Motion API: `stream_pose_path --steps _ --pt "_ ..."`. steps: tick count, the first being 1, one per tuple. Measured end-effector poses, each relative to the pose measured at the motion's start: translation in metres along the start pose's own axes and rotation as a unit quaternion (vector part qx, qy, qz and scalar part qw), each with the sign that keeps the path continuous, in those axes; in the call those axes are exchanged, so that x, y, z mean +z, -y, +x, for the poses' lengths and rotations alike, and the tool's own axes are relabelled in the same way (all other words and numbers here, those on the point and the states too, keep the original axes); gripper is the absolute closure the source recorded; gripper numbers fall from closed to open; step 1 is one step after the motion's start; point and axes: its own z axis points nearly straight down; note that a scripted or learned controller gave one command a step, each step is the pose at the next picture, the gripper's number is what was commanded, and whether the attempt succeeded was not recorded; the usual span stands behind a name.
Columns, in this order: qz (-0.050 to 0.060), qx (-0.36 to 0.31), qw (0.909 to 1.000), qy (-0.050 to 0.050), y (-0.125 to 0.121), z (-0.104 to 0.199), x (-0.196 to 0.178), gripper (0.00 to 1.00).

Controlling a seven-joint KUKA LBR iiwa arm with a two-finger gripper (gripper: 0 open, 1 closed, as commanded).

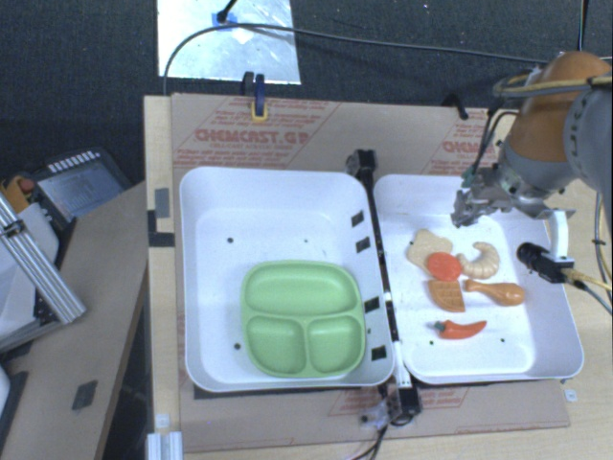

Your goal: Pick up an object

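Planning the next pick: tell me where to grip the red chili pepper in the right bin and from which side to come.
Grip the red chili pepper across its thicker middle, coming straight down from above. It lies flat and alone near the front of the right bin, its length running left to right, so jaws closing front to back would likely span its narrow width. The waffle piece sits just behind it, so keep the approach tight.

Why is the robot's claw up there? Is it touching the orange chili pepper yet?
Apart. The camera view shows the gripper at the far end of the right bin, with bare white floor and other toy foods between it and the chili pepper.
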Motion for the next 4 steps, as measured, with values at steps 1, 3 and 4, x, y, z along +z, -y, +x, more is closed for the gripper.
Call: stream_pose_path --steps 1,3,4 --pt "0.0 0.001 1.0 0.0 0.004 -0.002 -0.046 1.0" --pt "0.002 -0.002 1.0 -0.001 -0.004 0.045 -0.096 1.0" --pt "0.002 -0.002 1.0 -0.001 -0.009 0.093 -0.093 1.0"
